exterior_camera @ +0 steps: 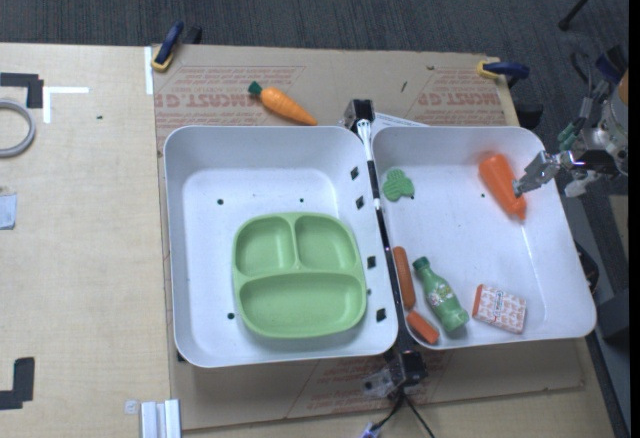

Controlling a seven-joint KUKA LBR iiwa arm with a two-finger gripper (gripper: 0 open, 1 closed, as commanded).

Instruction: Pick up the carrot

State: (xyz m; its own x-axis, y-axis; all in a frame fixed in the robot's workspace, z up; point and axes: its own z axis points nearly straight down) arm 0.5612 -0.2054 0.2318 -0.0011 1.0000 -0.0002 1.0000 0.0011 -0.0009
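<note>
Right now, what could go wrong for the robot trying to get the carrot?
The two-finger gripper sits by the plain orange piece in the right white bin; it may grab that instead. The orange carrot with a green top lies on the cardboard sheet outside both bins, far across the bench, perhaps hard to reach.

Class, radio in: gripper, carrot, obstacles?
Gripper at right bin's edge. Carrot on cardboard behind left bin, untouched. Nothing around carrot.

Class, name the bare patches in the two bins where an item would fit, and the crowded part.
Free: left bin floor behind the green plate; right bin middle, between broccoli and orange piece. Crowded: right bin's front, with sausage, bottle and packet.
</note>
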